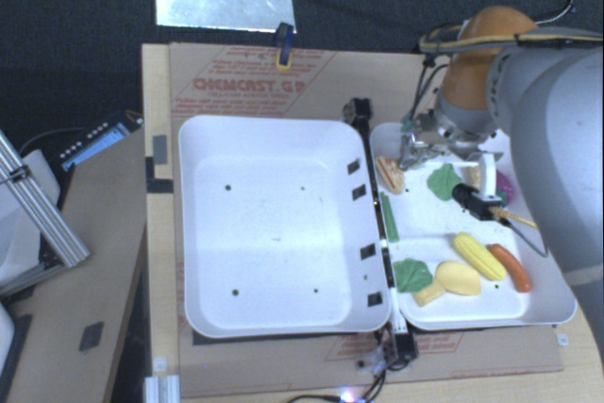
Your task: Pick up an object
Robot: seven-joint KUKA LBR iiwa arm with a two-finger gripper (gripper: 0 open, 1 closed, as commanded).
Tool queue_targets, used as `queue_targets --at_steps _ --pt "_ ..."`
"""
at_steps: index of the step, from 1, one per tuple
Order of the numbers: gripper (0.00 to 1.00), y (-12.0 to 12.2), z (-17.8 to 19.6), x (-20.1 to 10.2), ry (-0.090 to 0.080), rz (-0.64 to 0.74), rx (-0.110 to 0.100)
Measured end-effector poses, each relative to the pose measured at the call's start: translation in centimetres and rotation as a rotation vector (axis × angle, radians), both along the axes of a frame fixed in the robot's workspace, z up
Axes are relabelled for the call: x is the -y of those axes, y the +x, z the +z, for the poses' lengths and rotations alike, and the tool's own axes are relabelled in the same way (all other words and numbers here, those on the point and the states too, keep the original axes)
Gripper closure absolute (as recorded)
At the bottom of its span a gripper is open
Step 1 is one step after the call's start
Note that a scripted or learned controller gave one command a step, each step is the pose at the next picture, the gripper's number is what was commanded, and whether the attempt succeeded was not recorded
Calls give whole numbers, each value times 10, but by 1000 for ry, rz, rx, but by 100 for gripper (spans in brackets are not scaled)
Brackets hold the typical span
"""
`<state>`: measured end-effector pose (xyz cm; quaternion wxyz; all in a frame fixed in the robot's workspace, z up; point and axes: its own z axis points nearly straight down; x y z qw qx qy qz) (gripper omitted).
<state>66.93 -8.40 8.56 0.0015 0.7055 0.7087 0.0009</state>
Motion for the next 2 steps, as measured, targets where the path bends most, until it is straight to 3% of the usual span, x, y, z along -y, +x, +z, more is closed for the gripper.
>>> queue_targets --at_steps 2 --pt "100 0 0 0 -1 1 -1"
